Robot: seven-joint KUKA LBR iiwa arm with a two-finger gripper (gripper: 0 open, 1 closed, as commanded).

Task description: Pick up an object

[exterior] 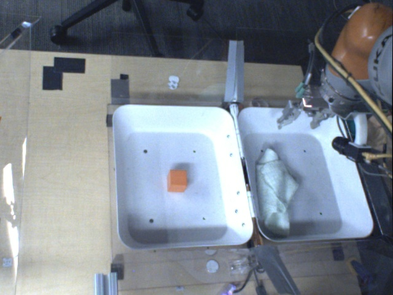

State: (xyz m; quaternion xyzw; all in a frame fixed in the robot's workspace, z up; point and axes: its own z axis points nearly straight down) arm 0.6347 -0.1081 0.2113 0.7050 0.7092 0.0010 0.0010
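A small orange cube (177, 180) lies on the floor of the left bin (132, 134), a little below its middle. A crumpled grey-white cloth (274, 189) lies lengthwise in the left half of the right bin (350, 189). My gripper (301, 117) hangs over the far rim of the right bin, above and to the right of the cloth. Its two metal fingers (286, 115) are spread apart with nothing between them.
A grey metal post (233, 72) stands at the back between the two bins. The arm's cables (353, 78) and wrist body crowd the right bin's far right corner. Black chair legs (129, 5) rest on the floor beyond the bench.
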